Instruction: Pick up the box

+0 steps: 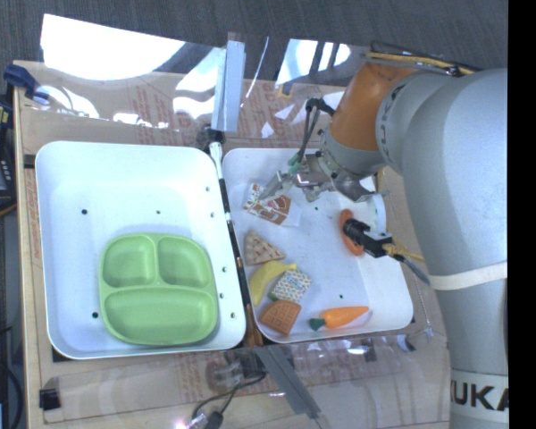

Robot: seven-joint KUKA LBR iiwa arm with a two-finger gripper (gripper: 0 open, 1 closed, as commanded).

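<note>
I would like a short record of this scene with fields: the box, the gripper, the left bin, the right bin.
box: small printed box, lying in the upper part of the right bin
gripper: gripper just above the box, touching or nearly so
left bin: left bin holds a green divided plate
right bin: right bin holds the box, a carrot, a waffle and other toy foods
</note>
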